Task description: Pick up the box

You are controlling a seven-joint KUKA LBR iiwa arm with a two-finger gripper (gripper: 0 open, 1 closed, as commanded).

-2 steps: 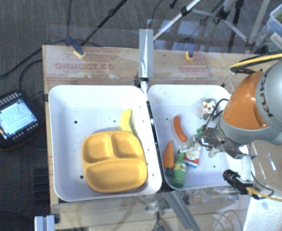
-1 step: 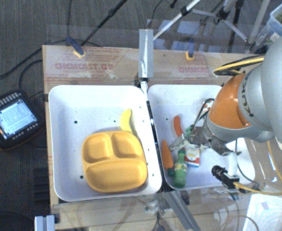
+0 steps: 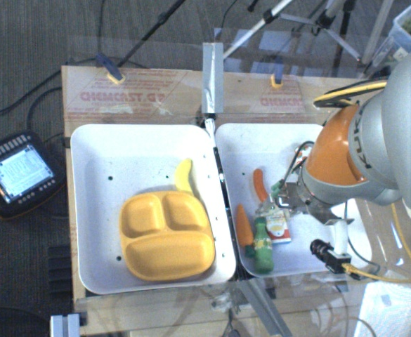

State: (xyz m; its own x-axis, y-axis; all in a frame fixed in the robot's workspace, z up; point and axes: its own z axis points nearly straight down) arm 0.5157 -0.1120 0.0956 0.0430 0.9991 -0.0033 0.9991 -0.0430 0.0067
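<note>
The box (image 3: pixel 279 227) is a small white carton with a red end, lying in the right bin (image 3: pixel 289 140) near its front. It rests against a green bottle (image 3: pixel 262 245). My gripper (image 3: pixel 284 196) hangs from the orange-banded wrist (image 3: pixel 335 159) directly over the box's far end, low in the bin. The gripper's dark body covers part of the box, and I cannot tell if it touches it.
An orange carrot (image 3: pixel 244 226) lies left of the bottle, and a small orange-red stick (image 3: pixel 260 184) lies further back. The left bin (image 3: pixel 107 153) holds a yellow compartment tray (image 3: pixel 166 235) and a banana (image 3: pixel 184 176). The bins' shared wall runs close to the carrot.
</note>
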